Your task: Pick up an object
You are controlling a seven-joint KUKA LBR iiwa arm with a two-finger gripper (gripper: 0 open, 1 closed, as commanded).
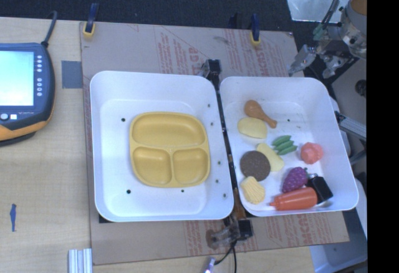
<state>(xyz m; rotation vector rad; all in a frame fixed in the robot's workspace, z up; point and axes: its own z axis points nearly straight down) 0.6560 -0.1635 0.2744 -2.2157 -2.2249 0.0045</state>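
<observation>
Sitting in the right bin (pixel 324 94) are the candidates for a pick, all small toy foods that look like hollow moulded plastic, so I judge them light, stiff, smooth and somewhat slippery, with nothing fragile among them. A drumstick (pixel 259 113) lies at the far side, with a pale yellow potato-like piece (pixel 252 128) just beside it; green pea pods (pixel 284 144) and a pink round piece (pixel 311 153) sit toward the right; a brown patty (pixel 255 165), a yellow wedge (pixel 272 156), a corn cob (pixel 252 190), purple grapes (pixel 295 179), an orange carrot (pixel 295 200) and a black block (pixel 320 189) crowd the near part, several touching. The drumstick seems the easiest take: it stands apart on its far side, and its narrow shank offers 2 parallel flanks that should resist rolling out. The round pieces would likely squirt sideways unless pinched across the middle, and the flat patty gives little height to bite. The carrot lies against the near wall, leaving poor room for 1 finger. The claw (pixel 315 57) hangs beyond the far right corner of that bin, above the desk (pixel 37 172) edge, grasping nothing, though I cannot tell whether it is released or clenched. The left bin (pixel 103 141) carries a yellow divided tray (pixel 169 148) with 3 compartments.
</observation>
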